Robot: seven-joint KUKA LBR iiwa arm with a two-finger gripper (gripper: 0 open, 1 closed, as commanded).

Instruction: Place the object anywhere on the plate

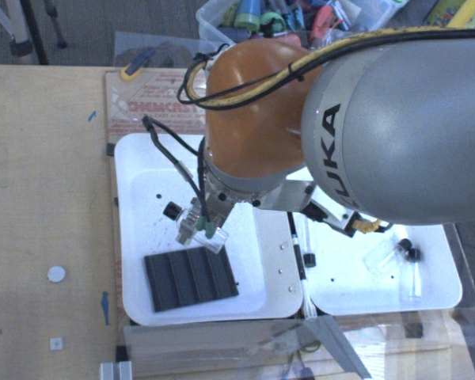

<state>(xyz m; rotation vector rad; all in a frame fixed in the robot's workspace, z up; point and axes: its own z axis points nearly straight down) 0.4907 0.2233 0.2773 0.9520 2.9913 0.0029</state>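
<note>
Two fingers (199, 229) hang just above the ridged dark plate (191, 279) in the left bin (134, 212); their opening I cannot tell.

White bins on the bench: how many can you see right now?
2. The left white bin holds a dark ridged plate, with the end effector above it. The right white bin sits beside it, partly hidden by the arm.

Both white bins (134, 212) appear smooth, slightly glossy plastic. The dark ribbed plate (191, 279) looks matt and grooved. The arm (396, 125) shows satin grey casing with a glossy orange band (253, 109); the bench (39, 172) looks like pale matt wood.
</note>
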